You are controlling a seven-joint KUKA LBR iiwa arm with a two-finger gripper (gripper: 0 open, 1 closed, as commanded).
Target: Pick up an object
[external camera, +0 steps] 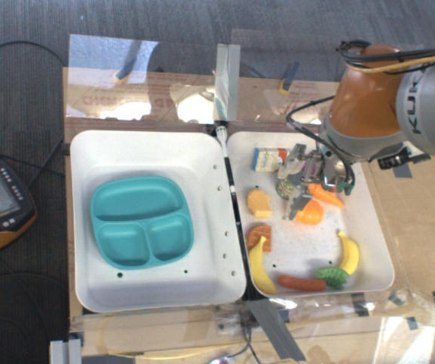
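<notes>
Right bin (369, 226): jaws low inside it, over the toy food; whether apart or together cannot be told. Orange piece (310, 213) lies just below the jaws. Judged light, rigid, smooth plastic; grip across its middle.

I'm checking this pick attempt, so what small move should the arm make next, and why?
Probably a short, straight descent. The gripper hangs low in the right bin, right above an orange toy piece, with a carrot close beside it. Nothing can be seen between its fingers, so lowering onto that piece looks like the sensible next step.
</notes>
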